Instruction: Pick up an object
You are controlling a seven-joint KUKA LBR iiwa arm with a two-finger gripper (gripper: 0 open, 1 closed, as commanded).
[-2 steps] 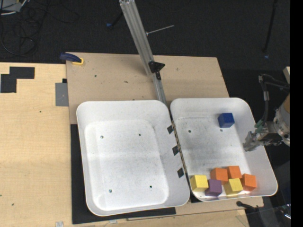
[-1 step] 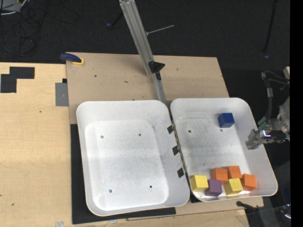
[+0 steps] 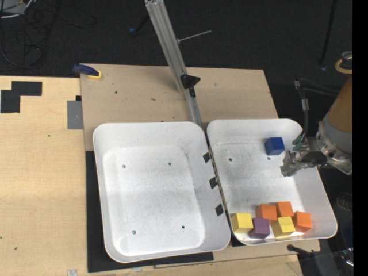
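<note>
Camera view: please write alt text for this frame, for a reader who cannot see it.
A grey robot arm reaches in from the right, its gripper low over the right bin, just below a lone blue block. Orange, yellow and purple blocks cluster at that bin's near edge. The left bin sits alongside on a wooden bench.

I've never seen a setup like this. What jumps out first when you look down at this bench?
The cluster of coloured blocks, orange, yellow and purple, huddled in the near corner of the right bin, catches the eye first. A lone blue block sits apart near that bin's far side, with the gripper just beside it, reaching in from the right. The left bin is a broad white expanse next door.
</note>
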